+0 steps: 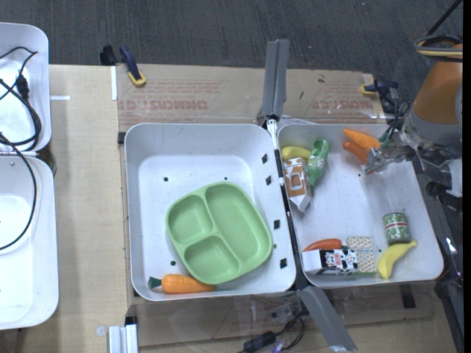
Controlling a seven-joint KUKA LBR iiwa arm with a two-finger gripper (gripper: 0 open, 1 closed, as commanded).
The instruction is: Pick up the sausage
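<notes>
The sausage (pixel 322 245) is a short red-orange link lying in the right bin (pixel 335 197), near its front left corner, right behind a small milk carton (pixel 335 260). The gripper (pixel 374 162) hangs over the back right part of that bin, beside an orange carrot-like toy (pixel 359 143). It is well away from the sausage, which lies free on the bin floor. The grey arm with its orange band (pixel 440 94) comes in from the right edge.
The right bin also holds a cracker (pixel 360 245), a banana (pixel 396 259), a green can (pixel 397 228), a brown carton (pixel 296 184), a green packet (pixel 318 162) and a yellow item (pixel 294 153). The left bin (pixel 147 197) has a green divided plate (pixel 218 232) and a carrot (pixel 180 284).
</notes>
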